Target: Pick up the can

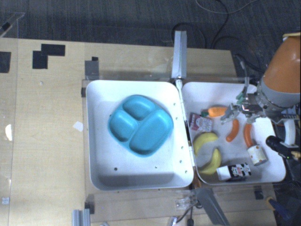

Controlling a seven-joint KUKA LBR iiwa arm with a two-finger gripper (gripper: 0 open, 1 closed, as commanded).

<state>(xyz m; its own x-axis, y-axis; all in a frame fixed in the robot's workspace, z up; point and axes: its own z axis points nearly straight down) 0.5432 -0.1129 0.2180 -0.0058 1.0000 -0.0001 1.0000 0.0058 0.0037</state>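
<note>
Around the can (257,155), the black-and-white bottle (233,172) lies just beside it toward the bananas (208,150), and an orange sausage (247,134) sits close above. Bare bin floor (235,150) lies between the can and the bananas.

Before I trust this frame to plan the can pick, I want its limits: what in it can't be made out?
- Gripper, camera view: small and blurred among its metal parts; open or shut can't be told.
- Can, by the right bin's right side: label too small to read.
- Red-and-white packet: print blurred.
- Arm: cut off by the right edge.
- Black-and-white carton: markings too small to read.
</note>
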